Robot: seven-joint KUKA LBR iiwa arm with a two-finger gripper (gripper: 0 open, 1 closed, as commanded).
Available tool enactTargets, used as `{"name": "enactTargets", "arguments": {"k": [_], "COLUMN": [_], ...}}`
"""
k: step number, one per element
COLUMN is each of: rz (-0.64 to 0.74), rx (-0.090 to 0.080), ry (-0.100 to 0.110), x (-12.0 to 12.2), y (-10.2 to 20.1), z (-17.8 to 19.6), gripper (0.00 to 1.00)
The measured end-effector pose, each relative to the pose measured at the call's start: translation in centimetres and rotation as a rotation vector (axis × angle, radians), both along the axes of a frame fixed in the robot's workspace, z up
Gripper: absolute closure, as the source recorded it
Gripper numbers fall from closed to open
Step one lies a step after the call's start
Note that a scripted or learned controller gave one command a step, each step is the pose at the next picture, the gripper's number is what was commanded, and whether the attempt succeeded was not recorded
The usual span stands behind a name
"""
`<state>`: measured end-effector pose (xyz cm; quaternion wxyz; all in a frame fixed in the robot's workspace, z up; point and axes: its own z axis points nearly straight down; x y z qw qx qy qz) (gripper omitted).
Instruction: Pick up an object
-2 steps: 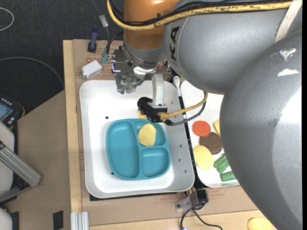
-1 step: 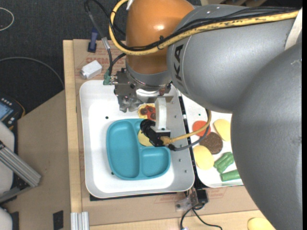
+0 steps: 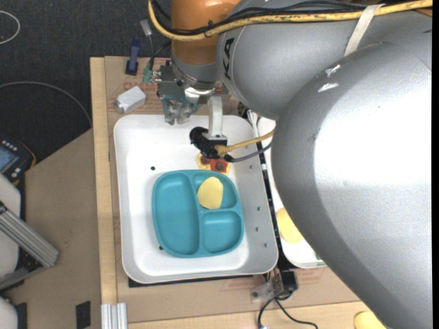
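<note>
Your candidate objects all sit in the left white bin (image 3: 137, 204). Take that bin as the landmark.

Teal divided tray (image 3: 185, 218): lies flat in the bin's nearer half, roughly centred. You can count three compartments, one long one on its left side and two smaller ones on its right. Rounded corners, glossy surface.

Yellow rounded piece (image 3: 211, 193): you'll find it in the tray's upper right compartment, overlapping the divider ridge below it. Pale yellow, oval, smooth. It lies on its side.

Small orange-and-red item (image 3: 214, 162): on the bin floor just beyond the tray's far right corner, partly hidden, so its shape can't be made out.
</note>
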<state>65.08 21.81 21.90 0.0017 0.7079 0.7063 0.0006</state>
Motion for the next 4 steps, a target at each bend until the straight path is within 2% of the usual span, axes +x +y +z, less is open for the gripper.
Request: {"name": "enactTargets", "arguments": {"k": [1,2,3,4], "rz": [0.007,0.005,0.004,0.002], "rx": [0.008,0.007,0.0,-0.003], "ry": [-0.009,-0.011,0.011,0.017], "x": [-7.1,-8.2,-12.7,-17.5], "y": [0.8,0.7,0.6,0.6], "z": [12.5,22.4,17.5,8.5], "gripper": [1.0,1.0,1.0,1.0]}}
